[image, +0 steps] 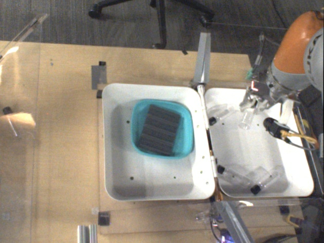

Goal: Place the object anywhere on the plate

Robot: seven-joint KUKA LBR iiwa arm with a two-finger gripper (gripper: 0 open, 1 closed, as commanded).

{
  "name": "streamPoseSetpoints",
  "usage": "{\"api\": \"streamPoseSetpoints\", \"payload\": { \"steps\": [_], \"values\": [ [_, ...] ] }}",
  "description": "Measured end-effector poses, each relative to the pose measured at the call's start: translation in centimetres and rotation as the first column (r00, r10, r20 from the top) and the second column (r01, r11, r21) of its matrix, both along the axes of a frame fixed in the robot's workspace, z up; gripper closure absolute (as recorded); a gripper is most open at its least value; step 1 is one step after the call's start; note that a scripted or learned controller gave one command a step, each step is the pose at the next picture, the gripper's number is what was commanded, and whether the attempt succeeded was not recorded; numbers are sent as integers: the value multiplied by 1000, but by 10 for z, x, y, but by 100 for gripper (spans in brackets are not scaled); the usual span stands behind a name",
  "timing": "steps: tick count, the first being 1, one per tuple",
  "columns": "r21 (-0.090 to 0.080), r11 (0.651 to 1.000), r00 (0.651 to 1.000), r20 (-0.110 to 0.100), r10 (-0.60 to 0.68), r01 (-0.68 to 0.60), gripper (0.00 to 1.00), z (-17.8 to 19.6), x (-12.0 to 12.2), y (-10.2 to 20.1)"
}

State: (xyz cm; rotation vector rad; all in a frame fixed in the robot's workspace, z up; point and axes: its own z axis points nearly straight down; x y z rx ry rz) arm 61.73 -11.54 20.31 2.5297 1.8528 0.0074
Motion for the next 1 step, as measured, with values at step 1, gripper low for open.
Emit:
{"api": "streamPoseSetpoints", "payload": {
  "steps": [1],
  "values": [
    [0,1000,1000,0,0,0,0,0,0,0]
  ]
}}
